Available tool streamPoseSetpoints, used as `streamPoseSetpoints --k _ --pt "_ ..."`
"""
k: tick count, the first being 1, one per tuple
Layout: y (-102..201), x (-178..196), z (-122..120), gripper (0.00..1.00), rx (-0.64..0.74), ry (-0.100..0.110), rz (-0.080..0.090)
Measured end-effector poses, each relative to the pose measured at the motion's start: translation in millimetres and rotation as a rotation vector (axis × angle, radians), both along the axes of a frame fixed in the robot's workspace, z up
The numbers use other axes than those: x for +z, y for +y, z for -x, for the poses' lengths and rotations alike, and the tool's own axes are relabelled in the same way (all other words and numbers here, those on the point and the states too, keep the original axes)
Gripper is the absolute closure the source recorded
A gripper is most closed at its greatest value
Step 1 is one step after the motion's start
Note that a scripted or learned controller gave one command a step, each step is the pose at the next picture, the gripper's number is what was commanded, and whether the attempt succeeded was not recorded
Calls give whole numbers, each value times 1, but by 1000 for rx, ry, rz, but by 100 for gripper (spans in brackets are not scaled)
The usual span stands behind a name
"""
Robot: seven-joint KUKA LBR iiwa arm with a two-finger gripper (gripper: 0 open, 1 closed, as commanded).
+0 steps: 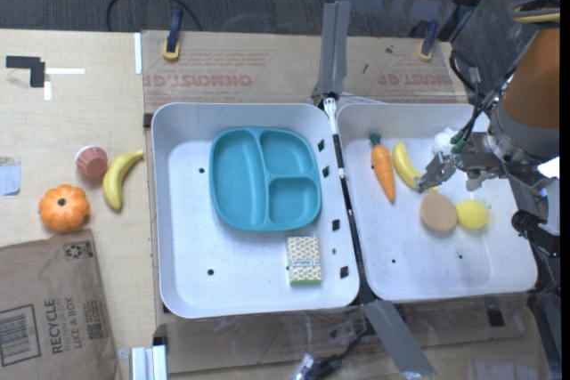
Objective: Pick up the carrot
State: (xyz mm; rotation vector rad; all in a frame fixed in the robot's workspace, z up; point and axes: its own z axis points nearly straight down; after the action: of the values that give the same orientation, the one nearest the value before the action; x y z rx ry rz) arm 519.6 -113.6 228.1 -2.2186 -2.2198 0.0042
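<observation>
The carrot [383, 173] lies on the floor of the right bin [445, 280], close to that bin's left wall, with its green stub pointing away from the camera and its orange tip toward the camera. Its long axis runs roughly parallel to that wall, tilted only a little. A small banana [406, 165] lies just beside the carrot on the side away from the wall, nearly parallel to it. Farther from the carrot again sit a tan round piece [438, 213] and a yellow lemon [473, 214].

The gripper [434, 173] hangs over the same bin, beyond the small banana from the carrot, so the carrot lies across the banana from the jaws, toward the bin's left wall. The jaws appear slightly parted with nothing between them, though the metal parts are small and cluttered here.

The coming move likely calls for a shift over the banana and a closing across the carrot's narrow width; the banana's closeness may crowd one finger.
</observation>
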Motion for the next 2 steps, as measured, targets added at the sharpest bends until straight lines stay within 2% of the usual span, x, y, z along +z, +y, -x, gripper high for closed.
streamPoseSetpoints --k 1,2 --pt "27 -26 -86 0 265 -3 1" --pt "15 -115 -94 0 435 -20 6"
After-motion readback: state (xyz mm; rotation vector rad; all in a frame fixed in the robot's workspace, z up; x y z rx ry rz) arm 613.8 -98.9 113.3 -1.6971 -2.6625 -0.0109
